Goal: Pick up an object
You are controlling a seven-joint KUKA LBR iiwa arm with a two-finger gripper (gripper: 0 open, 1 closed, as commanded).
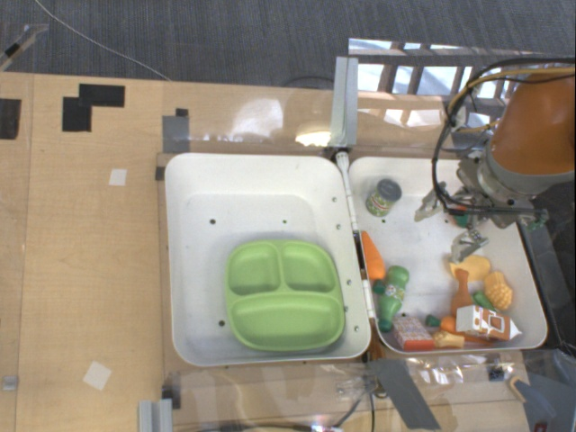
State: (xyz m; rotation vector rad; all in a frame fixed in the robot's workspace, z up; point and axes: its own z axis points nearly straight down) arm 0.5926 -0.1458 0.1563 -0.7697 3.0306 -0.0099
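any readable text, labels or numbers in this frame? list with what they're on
No text can be read anywhere in this view.
Small can, right bin: it has a label band, but any print is too small and blurred.
Small carton, lower right of the right bin: orange and white faces with printing, blurred, no letters legible.
Red packet, near the front edge of the right bin: too small to tell.
Green divided plate, left bin: plain, no marking.

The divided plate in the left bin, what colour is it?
Light green; the divided plate shows clearly in the camera view.
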